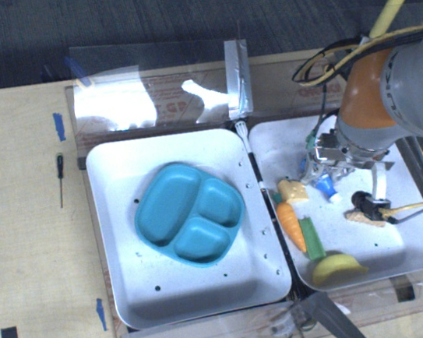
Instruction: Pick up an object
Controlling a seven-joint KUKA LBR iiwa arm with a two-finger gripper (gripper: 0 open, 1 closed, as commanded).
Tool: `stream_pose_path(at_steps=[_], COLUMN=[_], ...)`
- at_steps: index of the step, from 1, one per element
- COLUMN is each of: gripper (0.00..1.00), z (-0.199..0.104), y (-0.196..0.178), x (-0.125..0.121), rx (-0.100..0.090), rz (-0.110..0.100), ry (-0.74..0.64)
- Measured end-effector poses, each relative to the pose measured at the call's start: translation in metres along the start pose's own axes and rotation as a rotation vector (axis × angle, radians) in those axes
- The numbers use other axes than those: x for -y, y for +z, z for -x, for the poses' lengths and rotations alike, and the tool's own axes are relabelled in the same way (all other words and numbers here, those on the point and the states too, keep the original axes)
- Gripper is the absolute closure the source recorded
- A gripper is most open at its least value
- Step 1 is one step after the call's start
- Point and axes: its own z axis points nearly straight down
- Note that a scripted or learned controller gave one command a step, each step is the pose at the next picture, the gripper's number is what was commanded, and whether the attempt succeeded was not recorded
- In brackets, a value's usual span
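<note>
My gripper point(323, 173) hangs low over the back left part of the right bin point(421, 251), with the arm coming in from the right. A small blue object point(327, 189) lies just under its tip; whether it is gripped I cannot tell. A pale yellow block point(293, 190) sits to the gripper's left. In front of that lie an orange carrot point(289, 226) and a green stick point(311, 237) side by side. A yellow rounded fruit point(335, 266) rests at the bin's front wall.
The left bin point(128, 295) holds a blue divided plate point(190, 212) in its middle. A clear plastic sheet point(154, 102) and a metal post point(236, 78) stand behind the bins. A screwdriver point(60, 177) lies on the bench at the left.
</note>
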Motion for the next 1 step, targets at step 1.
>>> stream_pose_path(at_steps=[1], gripper=[1.0], z=[-0.0748], y=[-0.1001], x=[0.0022], rx=[-0.002], rz=[0.0], ry=[-0.074])
